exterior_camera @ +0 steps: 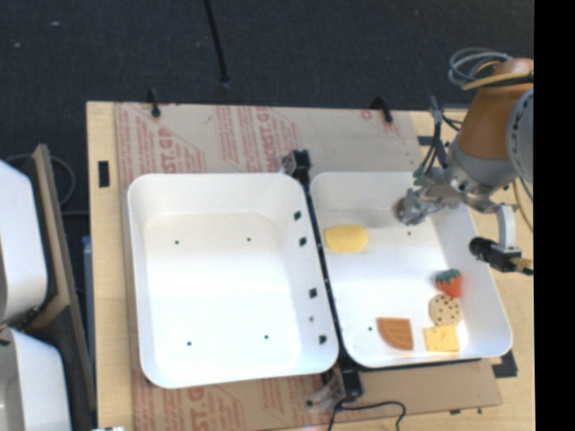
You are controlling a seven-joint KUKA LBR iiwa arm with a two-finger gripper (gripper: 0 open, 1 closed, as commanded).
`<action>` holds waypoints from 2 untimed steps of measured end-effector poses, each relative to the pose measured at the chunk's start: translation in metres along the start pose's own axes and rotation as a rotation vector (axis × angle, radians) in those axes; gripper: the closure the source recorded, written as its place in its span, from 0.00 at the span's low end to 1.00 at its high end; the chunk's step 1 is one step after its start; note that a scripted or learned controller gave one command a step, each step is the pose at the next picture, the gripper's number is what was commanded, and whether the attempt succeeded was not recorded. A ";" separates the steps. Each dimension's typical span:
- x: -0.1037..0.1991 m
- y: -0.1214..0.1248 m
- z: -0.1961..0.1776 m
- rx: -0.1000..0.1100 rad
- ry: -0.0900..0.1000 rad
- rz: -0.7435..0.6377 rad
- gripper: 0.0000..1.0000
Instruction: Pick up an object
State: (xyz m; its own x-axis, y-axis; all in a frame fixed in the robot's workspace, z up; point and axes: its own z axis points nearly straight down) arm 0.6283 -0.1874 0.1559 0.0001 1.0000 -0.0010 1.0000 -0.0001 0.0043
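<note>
My gripper hangs over the right bin's far end, fingers' spread impossible to tell. A strawberry, speckled round cookie, brown wedge and yellow block cluster at the near right corner. The pale yellow oval lies alone just left of me, near the divider.

A pale bench — printed in red; left bin and right bin side by side.

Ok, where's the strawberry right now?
The strawberry lies in the right bin near its right wall, just above the round cookie.
</note>
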 end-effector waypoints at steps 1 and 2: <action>-0.004 -0.001 -0.063 -0.002 -0.001 0.000 1.00; -0.005 0.000 -0.116 -0.001 0.000 0.000 1.00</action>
State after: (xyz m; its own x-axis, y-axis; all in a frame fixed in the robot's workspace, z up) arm 0.6280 -0.1927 0.2723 0.0002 1.0000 -0.0014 1.0000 -0.0002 0.0056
